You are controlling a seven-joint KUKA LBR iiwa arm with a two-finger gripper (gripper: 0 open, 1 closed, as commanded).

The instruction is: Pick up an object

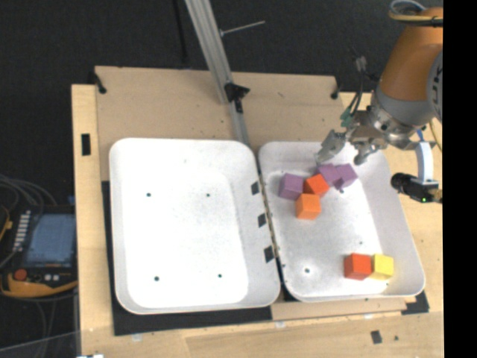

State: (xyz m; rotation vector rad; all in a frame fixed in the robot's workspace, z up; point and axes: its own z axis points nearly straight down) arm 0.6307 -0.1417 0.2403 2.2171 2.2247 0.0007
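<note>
End effector [347, 149] hovering over the right bin [399, 222].
Its fingers are spreading apart, gripping nothing, just above a purple cube [342, 175] sitting beside an orange cube [317, 185].

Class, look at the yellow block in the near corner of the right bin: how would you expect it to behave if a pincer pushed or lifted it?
The yellow block looks like a small flat-faced cube, so it would probably slide rather than roll. It sits against a red block, so a push from its far side would likely move both. Its shape suggests it is rigid; its weight cannot be judged here.
</note>
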